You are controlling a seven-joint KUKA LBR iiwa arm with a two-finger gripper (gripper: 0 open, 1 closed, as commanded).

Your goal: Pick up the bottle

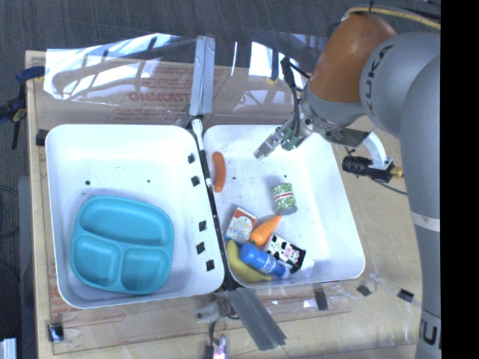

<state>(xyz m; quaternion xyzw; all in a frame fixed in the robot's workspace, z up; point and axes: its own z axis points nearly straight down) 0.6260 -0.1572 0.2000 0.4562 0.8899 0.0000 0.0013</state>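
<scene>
2 shallow white bins side by side on the bench: left bin (112,144) and right bin (329,200), divided by a shared ridge bearing several small black clips. In the left bin, 1 teal divided tray (122,243) with 3 compartments, lying toward the near left corner. In the right bin, 7 items counted: 1 sausage (218,170) lying lengthwise near the dividing ridge, apart from the rest; 1 small green-labelled can (284,198) alone near the middle; and a cluster of 5 at the near edge, namely 1 small carton (240,224) with an orange-and-white face, 1 carrot (266,229) touching that carton, 1 black-and-white patterned box (287,253), 1 banana (243,266) along the near wall, and 1 blue bottle (263,260). Bottle on its side, resting across the banana, just beside the patterned box and under the carrot's thick end, near the right bin's front wall. 1 grey arm with 1 orange band, reaching in from the right. 1 gripper (271,147) hanging over the far part of the right bin, well apart from the bottle, nothing between its fingers; pincer too small and blurred here, so cannot tell whether spread or pressed together. Behind both bins, 1 sheet of clear plastic (135,66) over printed cardboard.
</scene>
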